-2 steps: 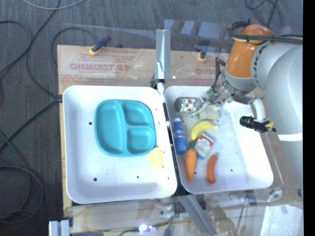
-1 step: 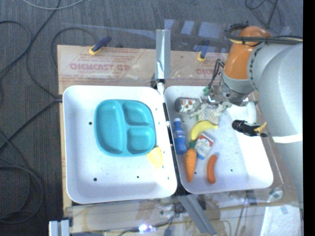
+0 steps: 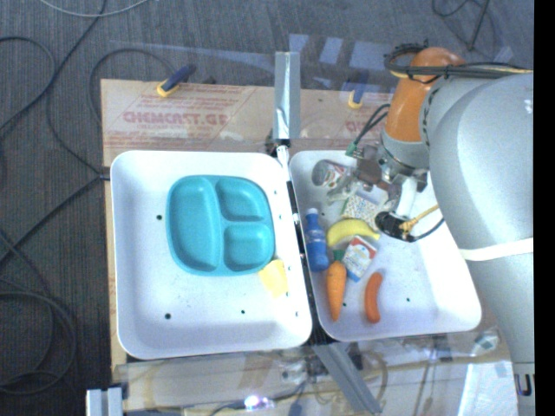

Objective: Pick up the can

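The can (image 3: 326, 174) lay on its side in the far left corner of the right-hand bin (image 3: 451, 306), its round silver end turned up toward the camera and its body close to the bin's back wall. The pincer (image 3: 365, 177) hung just beside it, on its right, low over the bin floor; whether it was released or clenched could not be told from this angle, and nothing showed it grasping the can.

As a judgement, the can would be light and stiff, a thin metal shell that dents if squeezed hard, and smooth enough to slide or roll away when nudged. Lying down, it would roll toward the wall rather than sit still. The best hold looked to be across the curved body near its middle, with the grip closing at right angles to the long axis, not on the slick flat ends. The corner left little room on the wall side.

Other things crowded the same bin: a blue bottle (image 3: 315, 240) along the left wall, a banana (image 3: 350, 230), a small carton (image 3: 358, 256), a carrot (image 3: 336, 289) and a sausage (image 3: 373, 296) nearer the front. A speckled packet (image 3: 362, 204) lay near the can, under the wrist. In the left bin (image 3: 147, 319) sat a blue divided tray (image 3: 221, 224) and a pale yellow piece (image 3: 274, 276).
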Available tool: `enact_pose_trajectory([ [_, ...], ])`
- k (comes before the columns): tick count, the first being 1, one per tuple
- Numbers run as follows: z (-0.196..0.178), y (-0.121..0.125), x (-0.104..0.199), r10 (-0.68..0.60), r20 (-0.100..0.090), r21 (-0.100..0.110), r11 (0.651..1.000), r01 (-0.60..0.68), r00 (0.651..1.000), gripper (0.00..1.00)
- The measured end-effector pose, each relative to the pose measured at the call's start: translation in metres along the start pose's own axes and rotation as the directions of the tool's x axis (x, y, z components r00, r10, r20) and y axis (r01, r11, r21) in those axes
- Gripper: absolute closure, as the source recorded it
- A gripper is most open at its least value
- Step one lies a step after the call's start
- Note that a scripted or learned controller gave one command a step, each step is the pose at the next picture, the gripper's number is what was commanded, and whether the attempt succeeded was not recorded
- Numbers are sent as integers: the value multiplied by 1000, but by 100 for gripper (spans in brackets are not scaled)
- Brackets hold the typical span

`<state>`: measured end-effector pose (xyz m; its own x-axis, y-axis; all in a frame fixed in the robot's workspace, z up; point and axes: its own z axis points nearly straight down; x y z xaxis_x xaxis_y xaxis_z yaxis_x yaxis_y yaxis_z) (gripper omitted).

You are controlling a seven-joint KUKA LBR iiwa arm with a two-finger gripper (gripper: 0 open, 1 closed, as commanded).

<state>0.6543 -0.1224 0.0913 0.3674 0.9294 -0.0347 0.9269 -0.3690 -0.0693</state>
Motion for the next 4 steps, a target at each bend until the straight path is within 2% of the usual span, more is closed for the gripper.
enact_pose_trajectory([
  [1,1,-1,0,245,-11,36,969,-245,969,0],
  [2,1,4,-9,267,-19,50,963,-266,963,0],
  [3,1,18,-46,288,-24,43,957,-287,957,0],
  [4,7,9,-36,428,-4,19,904,-428,904,0],
])
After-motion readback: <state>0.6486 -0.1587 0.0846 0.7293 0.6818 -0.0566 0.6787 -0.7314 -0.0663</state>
